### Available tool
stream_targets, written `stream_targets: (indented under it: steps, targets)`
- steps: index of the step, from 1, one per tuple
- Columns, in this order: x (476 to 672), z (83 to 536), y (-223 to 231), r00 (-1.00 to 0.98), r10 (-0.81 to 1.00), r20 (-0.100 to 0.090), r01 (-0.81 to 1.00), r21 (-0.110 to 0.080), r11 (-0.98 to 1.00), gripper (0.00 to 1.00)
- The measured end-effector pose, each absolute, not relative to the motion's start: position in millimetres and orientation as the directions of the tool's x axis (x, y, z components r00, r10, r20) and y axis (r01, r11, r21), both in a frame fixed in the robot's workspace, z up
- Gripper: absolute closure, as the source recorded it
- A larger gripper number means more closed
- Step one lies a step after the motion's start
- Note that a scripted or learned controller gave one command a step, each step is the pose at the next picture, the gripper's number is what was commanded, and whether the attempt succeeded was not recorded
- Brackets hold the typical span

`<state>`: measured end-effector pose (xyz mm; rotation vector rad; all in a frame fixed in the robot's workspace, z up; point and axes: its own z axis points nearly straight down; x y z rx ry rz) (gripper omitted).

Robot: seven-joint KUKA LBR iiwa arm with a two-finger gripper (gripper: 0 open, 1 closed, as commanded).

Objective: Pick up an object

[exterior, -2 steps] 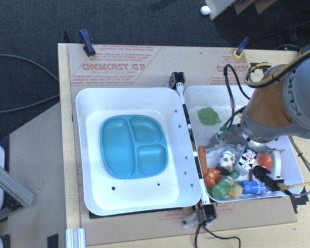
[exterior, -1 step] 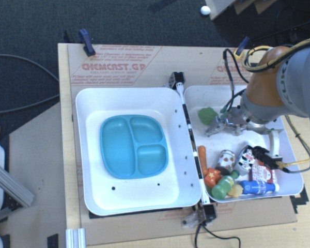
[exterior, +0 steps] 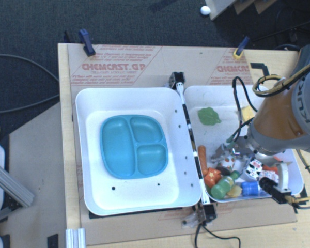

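My gripper (exterior: 228,163) is low in the right bin (exterior: 217,94), over a pile of small toys near the bin's front. Close to it lie an orange-red ball (exterior: 212,176), a green and yellow piece (exterior: 221,187), a blue piece (exterior: 250,189) and a thin orange stick (exterior: 202,156). A green leaf-shaped toy (exterior: 209,116) lies apart at the back of the same bin. The arm's orange band (exterior: 276,120) rises to the right. Nothing is visibly lifted between the fingers.
The left bin (exterior: 93,190) holds a blue divided plate (exterior: 134,146). A black divider rail (exterior: 188,133) runs between the two bins. Black cables (exterior: 241,94) hang over the right bin's back. A white and red object (exterior: 271,172) lies at the right bin's front right.
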<state>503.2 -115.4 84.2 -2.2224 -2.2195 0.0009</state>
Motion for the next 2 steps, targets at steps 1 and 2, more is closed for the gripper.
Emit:
stream_targets:
  steps: [1, 2]
  targets:
    - [505.3, 96, -115, 0.002, 1.000, 0.000, 1.000, 0.006, -0.002, 1.00]
    - [526.3, 185, -34, -0.001, 1.000, 0.001, 1.000, 0.001, 0.001, 1.00]
